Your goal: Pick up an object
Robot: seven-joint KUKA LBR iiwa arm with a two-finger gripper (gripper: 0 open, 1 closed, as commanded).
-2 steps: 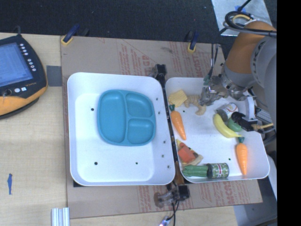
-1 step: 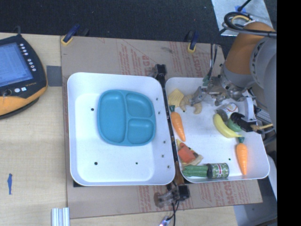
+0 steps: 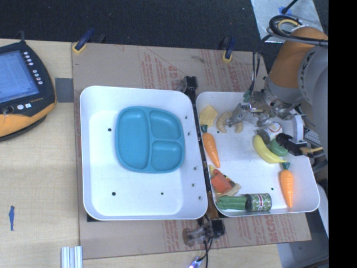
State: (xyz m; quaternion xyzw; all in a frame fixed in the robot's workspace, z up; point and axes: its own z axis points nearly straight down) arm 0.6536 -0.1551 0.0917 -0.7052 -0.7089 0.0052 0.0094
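Gripper (image 3: 244, 111) low over the back of the right bin (image 3: 245, 155), reaching for a pick.

Camera view: its fingers look spread, with nothing visibly between them, just beside a pale tan toy piece (image 3: 230, 121) near the corn cob (image 3: 208, 116). Judged from this, the approach step is in hand; next it likely needs to drop, centre on one item and close. Counted in the right bin: two carrots (image 3: 211, 149) (image 3: 286, 186), one banana (image 3: 265, 149), one green bottle (image 3: 245, 202), one red-orange piece (image 3: 223, 182). The left bin (image 3: 100, 194) holds one blue divided plate (image 3: 149, 139).
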